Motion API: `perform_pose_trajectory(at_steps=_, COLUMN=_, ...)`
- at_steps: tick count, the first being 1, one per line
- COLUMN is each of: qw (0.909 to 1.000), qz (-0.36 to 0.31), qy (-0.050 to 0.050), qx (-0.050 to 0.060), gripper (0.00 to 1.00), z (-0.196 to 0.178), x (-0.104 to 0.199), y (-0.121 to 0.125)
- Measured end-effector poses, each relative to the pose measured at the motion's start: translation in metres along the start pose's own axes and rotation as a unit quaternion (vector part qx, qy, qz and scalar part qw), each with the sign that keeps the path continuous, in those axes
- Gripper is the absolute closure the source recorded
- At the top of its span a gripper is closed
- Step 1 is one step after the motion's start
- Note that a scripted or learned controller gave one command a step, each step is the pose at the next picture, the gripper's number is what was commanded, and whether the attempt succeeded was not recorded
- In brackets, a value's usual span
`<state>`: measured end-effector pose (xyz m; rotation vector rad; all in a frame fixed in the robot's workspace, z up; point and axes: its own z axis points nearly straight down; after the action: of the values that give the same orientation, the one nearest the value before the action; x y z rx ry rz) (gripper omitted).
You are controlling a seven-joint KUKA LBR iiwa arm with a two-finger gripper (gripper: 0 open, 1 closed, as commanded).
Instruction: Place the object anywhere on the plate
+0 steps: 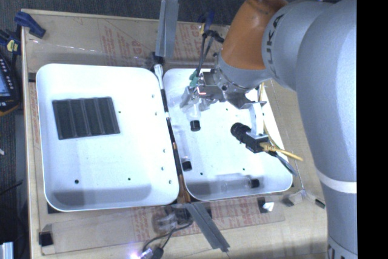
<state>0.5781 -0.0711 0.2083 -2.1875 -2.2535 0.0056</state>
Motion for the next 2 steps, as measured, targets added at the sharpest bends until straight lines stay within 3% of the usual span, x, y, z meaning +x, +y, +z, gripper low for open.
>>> perform_pose_trajectory(at_steps=1, qw=0.9949, qz=-0.101, qy=0.001, qx=0.001, gripper=1.0, z=0.018, x=0.054, y=-0.079)
perform_pose_trajectory(at_steps=2, qw=0.999, qz=0.044, qy=0.001, qx=0.002, gripper=1.0, z=0.018, x=0.126, y=-0.099)
